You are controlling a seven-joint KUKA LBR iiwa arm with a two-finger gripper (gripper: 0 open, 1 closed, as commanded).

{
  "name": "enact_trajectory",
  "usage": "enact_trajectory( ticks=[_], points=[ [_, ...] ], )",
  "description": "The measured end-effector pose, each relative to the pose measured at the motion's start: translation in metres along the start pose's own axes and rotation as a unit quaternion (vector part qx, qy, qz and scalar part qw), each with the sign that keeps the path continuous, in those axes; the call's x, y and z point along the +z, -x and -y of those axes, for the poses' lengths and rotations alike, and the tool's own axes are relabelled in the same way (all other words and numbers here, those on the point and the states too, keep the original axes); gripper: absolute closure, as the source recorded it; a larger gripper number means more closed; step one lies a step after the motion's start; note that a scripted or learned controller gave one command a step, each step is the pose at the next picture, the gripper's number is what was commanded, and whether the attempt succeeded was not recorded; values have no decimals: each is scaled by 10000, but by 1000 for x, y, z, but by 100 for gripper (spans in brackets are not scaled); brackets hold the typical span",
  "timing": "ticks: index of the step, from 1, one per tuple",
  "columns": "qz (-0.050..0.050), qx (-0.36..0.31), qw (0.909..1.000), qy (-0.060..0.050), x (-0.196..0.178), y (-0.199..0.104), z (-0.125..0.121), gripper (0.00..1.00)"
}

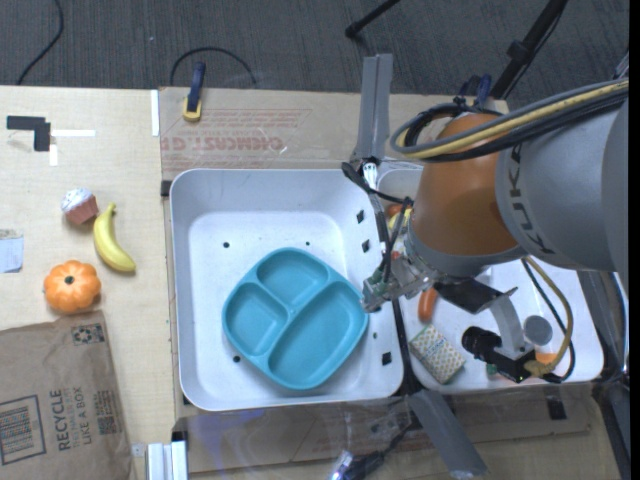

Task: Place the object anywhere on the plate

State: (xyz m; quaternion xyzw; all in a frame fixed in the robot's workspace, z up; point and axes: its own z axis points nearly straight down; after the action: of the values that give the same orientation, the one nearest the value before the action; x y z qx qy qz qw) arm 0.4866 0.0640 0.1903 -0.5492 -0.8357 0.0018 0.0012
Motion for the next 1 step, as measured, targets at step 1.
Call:
enact_trajectory(
  ticks=[1],
  points=[
    [7,-113,9999,36,97,-50,-26,100]
  ],
)
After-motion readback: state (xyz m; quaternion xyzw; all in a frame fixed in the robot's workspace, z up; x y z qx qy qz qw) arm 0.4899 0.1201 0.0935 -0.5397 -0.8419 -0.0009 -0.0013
